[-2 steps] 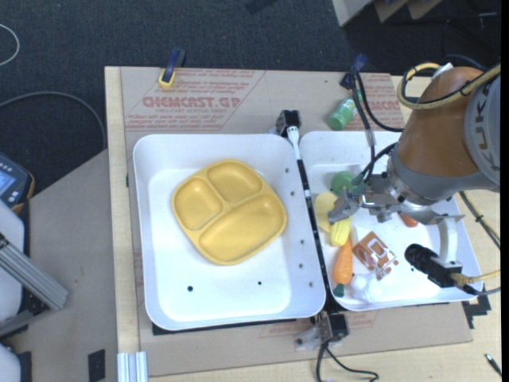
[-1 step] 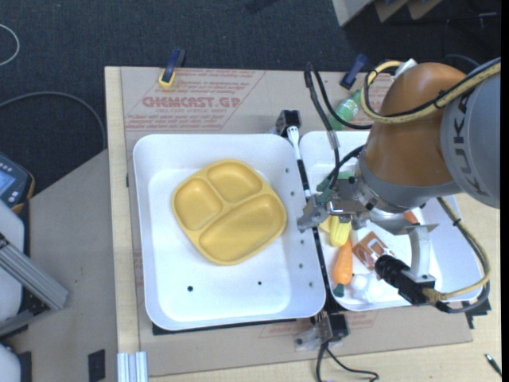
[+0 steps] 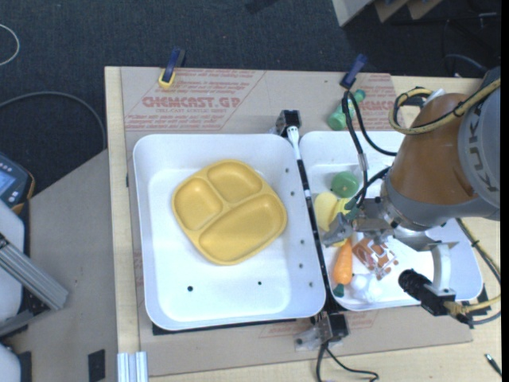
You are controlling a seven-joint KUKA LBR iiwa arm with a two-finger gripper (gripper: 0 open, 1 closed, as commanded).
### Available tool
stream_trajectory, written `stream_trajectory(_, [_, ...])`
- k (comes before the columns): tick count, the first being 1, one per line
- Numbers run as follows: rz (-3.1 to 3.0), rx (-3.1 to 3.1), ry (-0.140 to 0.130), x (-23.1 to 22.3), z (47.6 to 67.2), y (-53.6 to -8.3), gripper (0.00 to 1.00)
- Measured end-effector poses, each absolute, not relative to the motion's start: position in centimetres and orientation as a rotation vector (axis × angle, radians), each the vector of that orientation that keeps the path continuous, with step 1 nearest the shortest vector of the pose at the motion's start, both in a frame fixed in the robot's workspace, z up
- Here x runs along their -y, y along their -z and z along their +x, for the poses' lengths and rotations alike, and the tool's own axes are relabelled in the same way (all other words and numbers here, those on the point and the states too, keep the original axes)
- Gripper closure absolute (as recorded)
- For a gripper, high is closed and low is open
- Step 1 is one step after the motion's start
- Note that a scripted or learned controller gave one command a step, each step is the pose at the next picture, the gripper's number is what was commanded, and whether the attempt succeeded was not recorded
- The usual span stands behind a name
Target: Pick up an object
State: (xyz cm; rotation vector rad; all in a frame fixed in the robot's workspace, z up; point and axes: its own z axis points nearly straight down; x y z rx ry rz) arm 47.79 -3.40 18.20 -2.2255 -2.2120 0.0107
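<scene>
The bench (image 3: pixel 199 344) is a pale wooden board with a sheet of brown printed cardboard (image 3: pixel 199 94) under two white bins, and dark carpet (image 3: pixel 119 22) lies beyond its far edge. Nearest the camera in the right bin (image 3: pixel 469 281), a carrot (image 3: pixel 343 265) lies by the bin's left wall, its long axis running almost straight near to far, the green stem end toward the far side. Just right of it sits a crumpled orange-and-white wrapper (image 3: pixel 375 257), with something clear and pale just in front of the two. The gripper (image 3: pixel 359 223) hangs just above these things, at the far end of the carrot; whether its fingers are apart or together cannot be told. A yellow piece (image 3: pixel 326 208) lies just beyond, then a green round piece (image 3: pixel 345 185). In the left bin (image 3: pixel 159 277) rests a yellow divided plate (image 3: pixel 229 211), turned at a slant. Two clamps (image 3: pixel 169 68) grip the cardboard's far edge.
</scene>
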Motion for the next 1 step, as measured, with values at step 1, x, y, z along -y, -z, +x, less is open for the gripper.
stream_trajectory(1, [-2.217, 2.239, 0.022, -3.27, 48.11, -32.45, 0.0])
